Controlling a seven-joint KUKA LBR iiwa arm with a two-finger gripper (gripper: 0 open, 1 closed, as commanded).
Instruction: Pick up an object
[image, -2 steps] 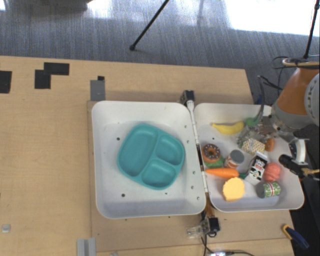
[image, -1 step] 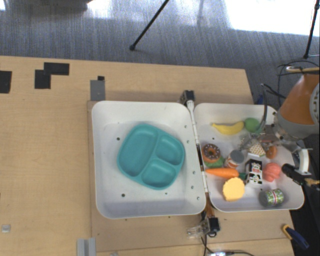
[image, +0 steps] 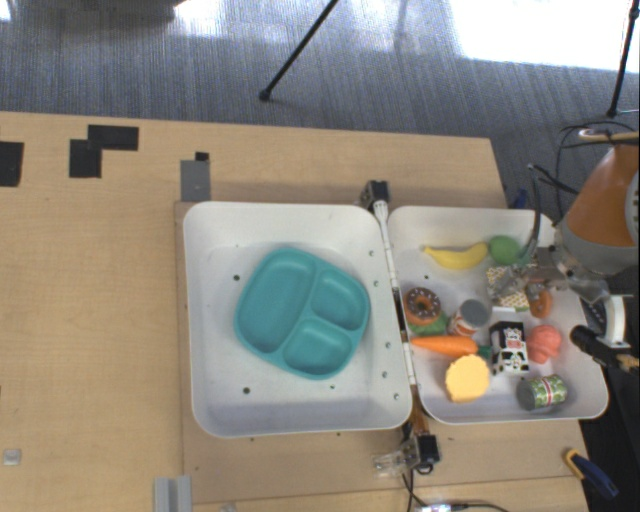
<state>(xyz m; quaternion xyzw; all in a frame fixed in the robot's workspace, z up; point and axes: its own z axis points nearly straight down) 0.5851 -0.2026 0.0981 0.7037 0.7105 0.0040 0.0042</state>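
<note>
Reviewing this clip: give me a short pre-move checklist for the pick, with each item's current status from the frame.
1. Objects available in the right bin: ok; banana, carrot, donut, can among them.
2. Gripper over the right bin: ok, near its far right side.
3. Fingers open: cannot tell.
4. Object between fingers: cannot tell; clutter beneath.
5. Target isolated: not ok; toys crowd together.
6. Teal tray sits in the left bin, away from the arm: ok.

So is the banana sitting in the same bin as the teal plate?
No, the banana lies in the right bin, while the plate sits in the left bin.
</note>
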